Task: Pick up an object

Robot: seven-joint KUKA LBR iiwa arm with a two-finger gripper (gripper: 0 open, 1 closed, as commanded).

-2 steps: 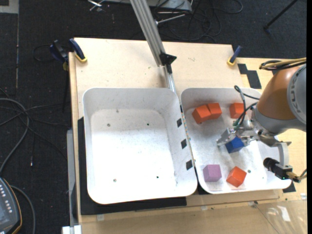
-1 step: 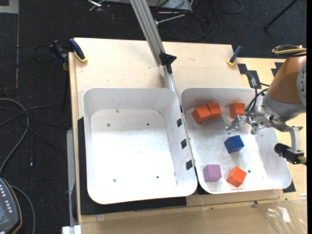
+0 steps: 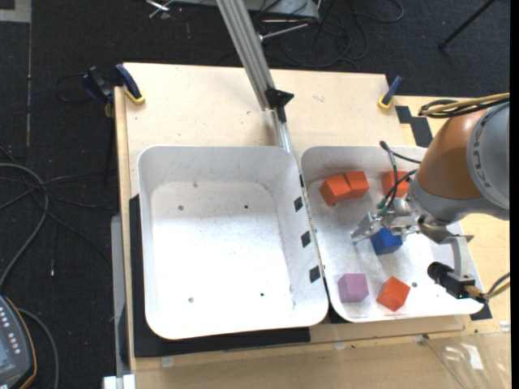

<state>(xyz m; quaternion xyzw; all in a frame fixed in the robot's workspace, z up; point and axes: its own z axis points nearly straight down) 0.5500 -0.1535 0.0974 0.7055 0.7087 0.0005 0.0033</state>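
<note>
In the right bin [image 3: 324,241] lie several blocks. Two orange blocks [image 3: 345,187] sit side by side near the back left. A purple block [image 3: 353,287] and an orange block [image 3: 393,293] rest near the front wall. A blue block [image 3: 387,241] lies in the middle of the bin, right under my gripper [image 3: 375,227], which is low over it and touching or nearly touching it. Another orange piece [image 3: 396,184] peeks out behind the wrist, partly hidden by the arm.
The left bin [image 3: 150,217] stands beside the right one, sharing a raised middle wall. A slanted metal pole [image 3: 247,47] rises from the back of the bench. Yellow-blue clamps [image 3: 130,87] hold the board's far corners. Cables run over the arm at the right.
</note>
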